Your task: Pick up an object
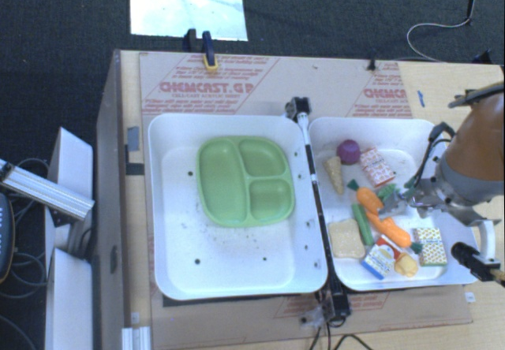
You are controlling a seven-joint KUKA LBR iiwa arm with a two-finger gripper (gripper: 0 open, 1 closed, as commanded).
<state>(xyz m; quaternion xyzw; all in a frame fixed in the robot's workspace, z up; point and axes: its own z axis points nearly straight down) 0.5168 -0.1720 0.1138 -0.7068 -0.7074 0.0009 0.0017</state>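
The right white bin point(410, 132) holds several toy foods: a purple ball point(349, 151), a red-and-white box point(377, 168), a pale yellow wedge point(335, 175), an orange carrot point(391, 231), a green pod point(361, 222), a slice of bread point(346, 239), a small carton point(379, 258) and a checkered box point(430, 246). My gripper point(409, 200) reaches in from the right, low over the middle of this bin. It sits just right of a second orange piece point(367, 198) and above the carrot. Nothing is visibly held.
The left white bin point(177, 183) carries a green divided plate point(243, 181). A black divider rail point(309, 175) runs between the bins. The arm's orange band point(480, 143) hangs over the right bin's far right edge. A yellow lump point(406, 266) lies by the carton.
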